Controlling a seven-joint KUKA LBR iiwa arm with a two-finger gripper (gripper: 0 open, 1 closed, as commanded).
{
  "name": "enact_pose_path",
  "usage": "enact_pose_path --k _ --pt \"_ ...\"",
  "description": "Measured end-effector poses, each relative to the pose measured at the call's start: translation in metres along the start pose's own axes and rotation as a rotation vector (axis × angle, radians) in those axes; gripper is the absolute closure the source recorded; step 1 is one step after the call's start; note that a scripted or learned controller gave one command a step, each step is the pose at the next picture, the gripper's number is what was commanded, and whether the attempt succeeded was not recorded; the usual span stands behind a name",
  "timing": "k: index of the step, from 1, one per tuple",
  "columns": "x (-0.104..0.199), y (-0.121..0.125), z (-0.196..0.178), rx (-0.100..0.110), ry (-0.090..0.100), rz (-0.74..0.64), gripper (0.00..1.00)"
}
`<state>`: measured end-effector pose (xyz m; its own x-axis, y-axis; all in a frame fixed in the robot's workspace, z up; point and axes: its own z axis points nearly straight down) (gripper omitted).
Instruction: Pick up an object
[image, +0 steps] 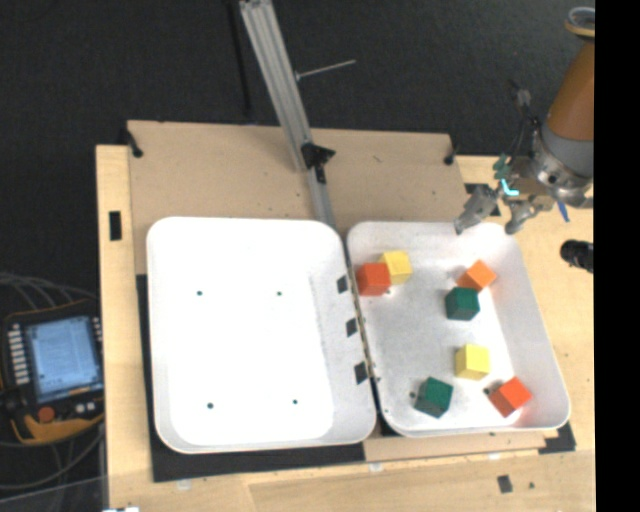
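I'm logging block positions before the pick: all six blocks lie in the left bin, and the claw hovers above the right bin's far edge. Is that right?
Not quite. The camera view shows the blocks, such as the red block and a green block, in the right bin, not the left bin. There are seven, not six. The claw does hover above the right bin's far edge.

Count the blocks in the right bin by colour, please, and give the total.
Orange: 3
Yellow: 2
Green: 2
Total: 7 blocks, all in the right bin.
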<state>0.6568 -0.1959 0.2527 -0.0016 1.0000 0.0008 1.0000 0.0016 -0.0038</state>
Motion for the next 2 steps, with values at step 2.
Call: enact_pose_path --k 2 --pt "-0.001 -0.002 0.038 -0.001 -0.003 0.001 0.0"
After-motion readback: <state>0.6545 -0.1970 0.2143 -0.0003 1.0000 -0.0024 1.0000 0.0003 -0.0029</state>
